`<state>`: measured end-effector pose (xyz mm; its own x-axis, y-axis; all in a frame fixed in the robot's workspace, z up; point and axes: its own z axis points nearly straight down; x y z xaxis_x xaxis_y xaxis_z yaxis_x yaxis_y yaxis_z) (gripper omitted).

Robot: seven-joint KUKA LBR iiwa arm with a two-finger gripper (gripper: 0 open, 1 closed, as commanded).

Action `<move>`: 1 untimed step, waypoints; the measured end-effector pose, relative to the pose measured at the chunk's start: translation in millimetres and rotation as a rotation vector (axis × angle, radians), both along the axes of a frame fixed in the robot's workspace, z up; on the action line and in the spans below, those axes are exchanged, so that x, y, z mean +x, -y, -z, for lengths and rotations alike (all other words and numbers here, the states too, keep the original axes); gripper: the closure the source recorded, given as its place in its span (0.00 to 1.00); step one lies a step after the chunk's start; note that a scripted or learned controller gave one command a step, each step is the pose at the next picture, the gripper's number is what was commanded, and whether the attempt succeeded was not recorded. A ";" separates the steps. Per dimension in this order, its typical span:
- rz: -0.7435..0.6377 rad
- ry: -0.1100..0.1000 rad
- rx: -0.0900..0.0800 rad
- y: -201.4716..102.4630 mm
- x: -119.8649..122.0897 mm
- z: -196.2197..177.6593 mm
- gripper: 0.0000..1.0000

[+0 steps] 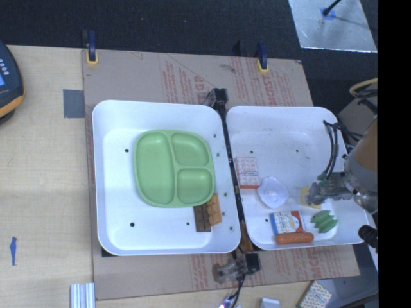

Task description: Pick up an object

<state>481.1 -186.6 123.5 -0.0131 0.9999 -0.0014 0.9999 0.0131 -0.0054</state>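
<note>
Camera view, looking down at a slant on the bench [45, 172]. Two white bins side by side on a brown cardboard sheet [192, 76] that is clamped at its far edge.

Left bin [106, 230]: a green divided plate [173, 168] lies flat in the middle, three compartments. Just beside the plate's near right corner, a brown chocolate-bar-like block [207, 214] rests against the bin's right wall.

Right bin [282, 124]: a small pinkish packet [247, 171] near the left wall, mid-depth. A clear plastic cup or lid [273, 192] just right of it (too blurry to tell which). Toward the near edge, a small blue-and-white carton [286, 222], and touching its near side a red-orange sausage-shaped item [295, 239]. A green leafy or pepper-like piece [324, 221] sits near the bin's near right corner, apart from the carton.

The arm comes in from the right; the hand [316, 196] is low over the right side of the right bin, between the clear cup and the green piece, a bit of yellow just under it. Whether the hand is released or clenched: cannot tell, and nothing shows as grasped. Black cables loop above the wrist near the bin's right wall.

Off the cardboard, a yellow-and-black device [9, 82] sits at the bench's left edge.
</note>
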 end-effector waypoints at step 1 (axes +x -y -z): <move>-0.002 -0.001 0.000 -0.1 -0.1 0.4 0.00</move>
